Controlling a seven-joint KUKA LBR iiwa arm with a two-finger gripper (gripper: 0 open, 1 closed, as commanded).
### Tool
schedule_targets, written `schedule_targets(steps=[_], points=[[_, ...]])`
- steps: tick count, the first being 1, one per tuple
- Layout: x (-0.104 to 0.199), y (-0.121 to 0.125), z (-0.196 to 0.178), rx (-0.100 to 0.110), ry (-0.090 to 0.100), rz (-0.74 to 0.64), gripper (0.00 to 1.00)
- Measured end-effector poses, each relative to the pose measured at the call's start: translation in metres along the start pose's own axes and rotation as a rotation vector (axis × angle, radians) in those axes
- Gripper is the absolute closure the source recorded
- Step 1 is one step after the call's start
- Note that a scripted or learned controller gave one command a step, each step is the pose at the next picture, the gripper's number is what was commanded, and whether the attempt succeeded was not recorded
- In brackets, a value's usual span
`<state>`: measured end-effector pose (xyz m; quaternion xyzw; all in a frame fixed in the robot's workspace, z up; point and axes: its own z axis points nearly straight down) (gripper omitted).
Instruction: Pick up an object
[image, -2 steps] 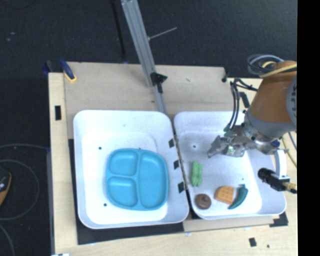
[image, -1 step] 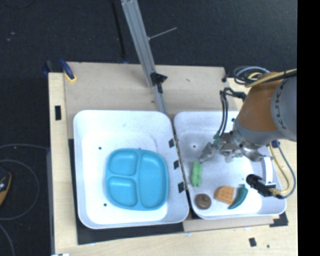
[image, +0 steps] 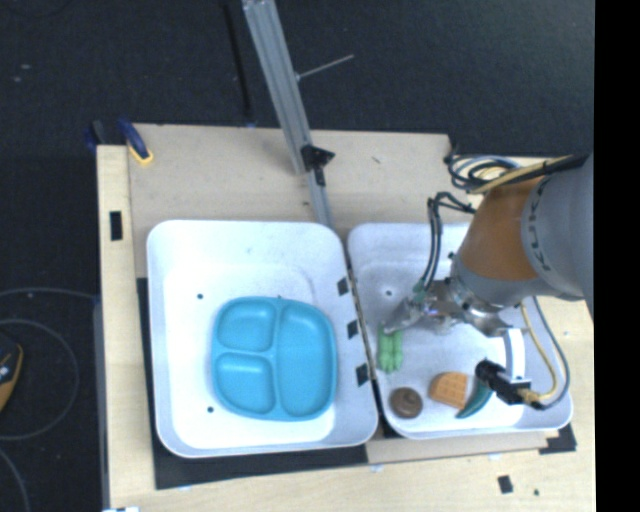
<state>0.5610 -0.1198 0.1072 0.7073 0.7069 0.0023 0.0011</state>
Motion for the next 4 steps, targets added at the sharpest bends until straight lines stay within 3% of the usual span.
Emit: schedule_targets(steps=[1,2,3,4], points=[[0.000,0.003,-0.015,-0.011,0.000,0.001,1.00],[0.004,0.000,-0.062,0.000,-0.003,-0.003,1.00],[-0.007,0.005,-0.113,-0.002,-0.004,-0.003,1.00],[-0.008,0.005,-0.097,0.005,-0.004,-0.001,1.00]])
